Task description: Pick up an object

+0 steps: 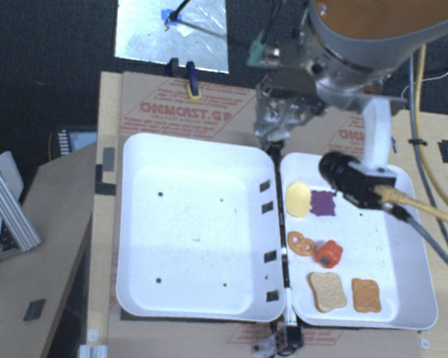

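Note:
The right bin [420,301] holds several toy foods. A yellow lemon-like piece [298,199] lies next to a purple piece [323,202] near the bin's left wall. Below them are a small pretzel [302,243] and an orange-red vegetable [328,254]. A slice of bread [328,291] and a browner toast slice [366,295] lie side by side at the front. My gripper [274,133] hangs above the far end of the seam between the two bins, up and left of the yellow piece, with nothing seen in it.
The left bin [126,228] sits beside the right one, with black clips along the shared wall [270,209]. A black cylinder on a white bracket [356,180] reaches over the right bin's far side. Cables [431,212] trail off right. A shiny sheet [175,22] lies behind the bench.

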Action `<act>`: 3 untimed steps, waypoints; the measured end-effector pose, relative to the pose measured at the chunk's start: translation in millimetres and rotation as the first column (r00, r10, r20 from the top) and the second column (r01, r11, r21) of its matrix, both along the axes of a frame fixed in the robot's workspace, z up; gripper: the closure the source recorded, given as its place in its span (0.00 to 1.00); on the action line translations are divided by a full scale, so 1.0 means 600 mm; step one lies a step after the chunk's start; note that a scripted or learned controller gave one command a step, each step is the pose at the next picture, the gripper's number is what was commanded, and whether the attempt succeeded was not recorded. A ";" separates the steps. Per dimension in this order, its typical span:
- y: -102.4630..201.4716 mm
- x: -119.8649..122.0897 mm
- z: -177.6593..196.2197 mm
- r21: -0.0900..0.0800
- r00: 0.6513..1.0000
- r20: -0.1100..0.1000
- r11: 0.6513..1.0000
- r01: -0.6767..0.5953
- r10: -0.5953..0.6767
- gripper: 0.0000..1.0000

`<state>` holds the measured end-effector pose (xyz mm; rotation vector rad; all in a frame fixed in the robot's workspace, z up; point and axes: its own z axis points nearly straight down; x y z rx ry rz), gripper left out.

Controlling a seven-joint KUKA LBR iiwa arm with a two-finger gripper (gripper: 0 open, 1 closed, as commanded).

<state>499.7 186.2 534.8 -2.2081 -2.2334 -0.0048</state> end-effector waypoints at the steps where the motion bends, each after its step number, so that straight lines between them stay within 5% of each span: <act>1: 0.072 0.018 0.000 -0.001 1.000 0.000 1.000 0.003 -0.003 1.00; 2: 0.068 0.019 0.020 0.000 1.000 0.003 1.000 0.006 -0.006 1.00; 3: -0.011 -0.024 0.000 -0.003 1.000 -0.001 1.000 0.014 -0.014 1.00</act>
